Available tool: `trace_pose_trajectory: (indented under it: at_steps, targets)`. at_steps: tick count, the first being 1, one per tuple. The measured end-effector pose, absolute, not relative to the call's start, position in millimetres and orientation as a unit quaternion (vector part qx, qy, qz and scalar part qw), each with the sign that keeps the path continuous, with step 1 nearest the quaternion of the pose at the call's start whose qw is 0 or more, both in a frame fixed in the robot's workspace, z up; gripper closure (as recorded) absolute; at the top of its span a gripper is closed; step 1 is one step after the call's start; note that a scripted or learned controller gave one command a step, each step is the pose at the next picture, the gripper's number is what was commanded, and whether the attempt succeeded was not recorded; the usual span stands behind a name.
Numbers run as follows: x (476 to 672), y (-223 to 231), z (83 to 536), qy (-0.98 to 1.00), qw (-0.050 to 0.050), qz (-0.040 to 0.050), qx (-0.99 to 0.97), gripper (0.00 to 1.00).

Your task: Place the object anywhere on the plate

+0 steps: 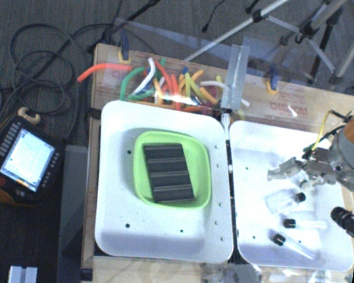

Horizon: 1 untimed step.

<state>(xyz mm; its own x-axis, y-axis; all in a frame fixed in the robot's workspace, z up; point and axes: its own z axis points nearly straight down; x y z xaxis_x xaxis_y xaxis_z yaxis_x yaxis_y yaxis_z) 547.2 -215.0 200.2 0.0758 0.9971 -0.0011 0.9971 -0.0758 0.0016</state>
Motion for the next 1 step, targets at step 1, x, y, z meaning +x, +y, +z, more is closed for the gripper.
trace_pose_trajectory:
  at_steps: [1]
  targets:
    - [535.8, -213.9, 328.2, 0.65, 0.003, -0.0006, 0.76, 0.0]
